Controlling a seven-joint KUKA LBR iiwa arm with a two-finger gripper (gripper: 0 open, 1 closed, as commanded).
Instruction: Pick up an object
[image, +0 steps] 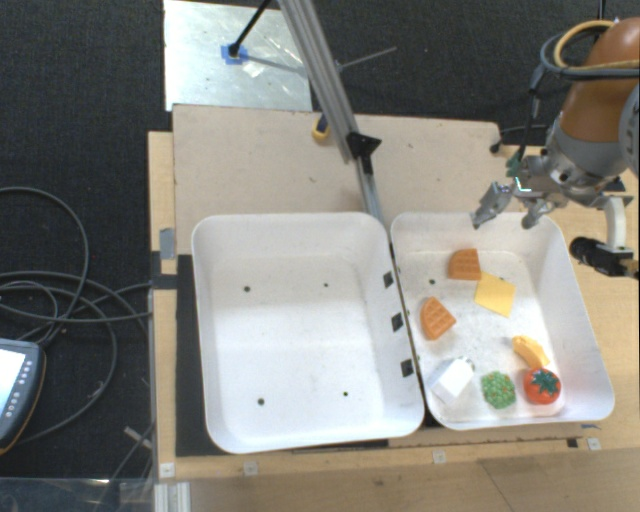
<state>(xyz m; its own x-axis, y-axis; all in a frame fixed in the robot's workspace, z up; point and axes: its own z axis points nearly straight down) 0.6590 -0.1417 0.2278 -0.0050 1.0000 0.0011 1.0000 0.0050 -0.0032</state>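
The bench (250, 160) carries two shallow white bins side by side. The left bin (215, 330) shows bare floor with a few dark dots. The right bin (580, 330) holds all the small items. The arm (600, 90) reaches in from the right, its orange band above the wrist, and the gripper (510, 207) hangs over the right bin's far rim with its two fingers spread apart and nothing between them.

Within the right bin, a yellow square piece (495, 296) lies near the middle, turned like a diamond. Just up and left of it sits a brown waffle-like piece (464, 265). An orange wedge (437, 319) lies near the bin's left wall, its narrow end pointing toward the far side. A white block (453, 379) rests at the near left, tilted. Beside it are a green lumpy piece (498, 389) and a red tomato-like piece (542, 386) at the near right. A small orange-yellow piece (529, 350) lies just above the tomato, its long axis running diagonally from far left to near right.
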